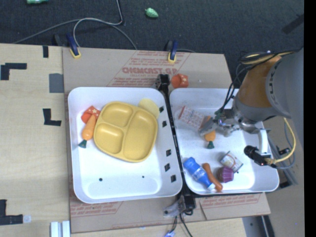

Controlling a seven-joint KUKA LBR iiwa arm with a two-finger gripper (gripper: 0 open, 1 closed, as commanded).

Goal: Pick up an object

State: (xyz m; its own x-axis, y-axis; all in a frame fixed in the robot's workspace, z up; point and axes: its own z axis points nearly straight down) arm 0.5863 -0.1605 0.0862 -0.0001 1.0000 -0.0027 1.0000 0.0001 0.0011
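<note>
The small orange piece (211, 137) lies in my right bin (247, 184), in its upper middle, touching a grey, crumpled-looking scrap (205, 127) and just above a tiny dark green bit (210, 144); it looks like a toy carrot or the like, though it is too small to be sure. I judge it light, stiff and smooth-skinned, so it may squirt sideways if pinched near an end; I would take it across its narrow width, at the middle, clear of the scrap.

My gripper (220, 124) hangs just beside it, low over the bin floor; whether my fingers are parted or closed I cannot tell, for cables and the wrist blur them, and nothing shows between them.

Nearby lies a clear wrapper with red print (188, 115); toward the near rim sit a blue bottle (196, 171), an orange stick (209, 173), a purple piece (226, 174) and a small silver packet (230, 160), well apart from my target.

In the left bin (118, 186) a yellow divided plate (125, 131) rests beside a carrot (89, 128) and a red toy (89, 113); both bins stand on the desk (24, 142).
</note>
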